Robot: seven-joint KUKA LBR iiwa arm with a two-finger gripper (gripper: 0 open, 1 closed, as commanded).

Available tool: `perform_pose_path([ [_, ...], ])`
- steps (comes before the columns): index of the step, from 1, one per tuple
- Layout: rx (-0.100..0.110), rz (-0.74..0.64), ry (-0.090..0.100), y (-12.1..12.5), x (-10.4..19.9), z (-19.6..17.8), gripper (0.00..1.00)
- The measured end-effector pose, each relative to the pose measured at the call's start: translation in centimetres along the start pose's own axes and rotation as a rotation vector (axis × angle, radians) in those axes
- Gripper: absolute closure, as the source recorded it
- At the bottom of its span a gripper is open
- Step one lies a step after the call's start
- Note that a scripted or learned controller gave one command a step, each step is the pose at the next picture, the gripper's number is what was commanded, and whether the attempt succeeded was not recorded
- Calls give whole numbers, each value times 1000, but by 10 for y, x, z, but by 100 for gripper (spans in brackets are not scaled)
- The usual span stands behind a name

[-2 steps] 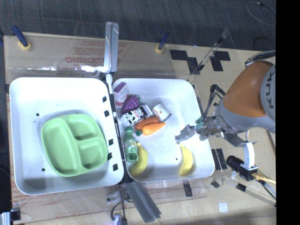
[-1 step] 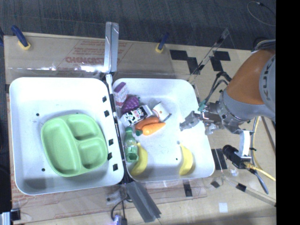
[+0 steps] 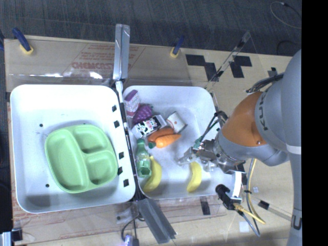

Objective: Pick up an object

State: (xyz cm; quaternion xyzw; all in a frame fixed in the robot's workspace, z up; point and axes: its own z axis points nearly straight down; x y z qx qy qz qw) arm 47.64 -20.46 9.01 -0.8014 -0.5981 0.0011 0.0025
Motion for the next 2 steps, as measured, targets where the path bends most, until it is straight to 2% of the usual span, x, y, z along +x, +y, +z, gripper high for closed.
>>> perform_pose_path([
  [1,4,-5,0,0,0,-8,100],
  [2,-1,-194,-1,26,18,-101,100],
])
